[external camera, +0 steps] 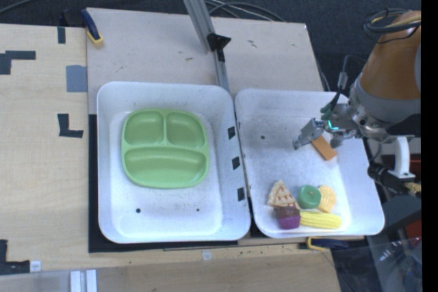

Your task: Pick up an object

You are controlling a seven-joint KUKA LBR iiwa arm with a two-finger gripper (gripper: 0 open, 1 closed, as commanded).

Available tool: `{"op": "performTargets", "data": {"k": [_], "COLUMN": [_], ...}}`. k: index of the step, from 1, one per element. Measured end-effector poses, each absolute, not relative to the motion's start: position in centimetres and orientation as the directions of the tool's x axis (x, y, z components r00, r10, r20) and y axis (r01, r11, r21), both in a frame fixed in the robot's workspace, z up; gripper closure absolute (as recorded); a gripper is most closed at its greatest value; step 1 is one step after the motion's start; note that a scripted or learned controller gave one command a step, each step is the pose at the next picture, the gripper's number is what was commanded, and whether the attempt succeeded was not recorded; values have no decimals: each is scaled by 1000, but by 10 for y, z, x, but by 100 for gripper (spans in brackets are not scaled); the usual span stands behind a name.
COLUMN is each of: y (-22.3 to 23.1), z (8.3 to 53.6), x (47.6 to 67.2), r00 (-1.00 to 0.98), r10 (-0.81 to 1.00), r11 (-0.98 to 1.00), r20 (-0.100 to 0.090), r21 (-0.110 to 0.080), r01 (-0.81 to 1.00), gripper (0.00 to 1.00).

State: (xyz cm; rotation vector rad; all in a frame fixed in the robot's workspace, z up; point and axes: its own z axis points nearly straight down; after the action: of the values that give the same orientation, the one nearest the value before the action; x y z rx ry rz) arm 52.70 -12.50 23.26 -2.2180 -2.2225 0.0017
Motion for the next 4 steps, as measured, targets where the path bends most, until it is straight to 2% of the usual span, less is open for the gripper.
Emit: {"op": "performTargets", "data": {"k": [1,2,3,4], "y": [-116,-114,-114,-113], "z": [185,139,88,99], "x": [523,527,527,527], "r00": [-1,-2,-1,-2], "r10": [1000,1000,1000,1000], "r11": [1,2,1,2], "r20": [1,1,-2,1], "r21": [-7,-7,-1,-2], "r01": [1000,1000,1000,1000], "gripper": [0,0,0,100]}}
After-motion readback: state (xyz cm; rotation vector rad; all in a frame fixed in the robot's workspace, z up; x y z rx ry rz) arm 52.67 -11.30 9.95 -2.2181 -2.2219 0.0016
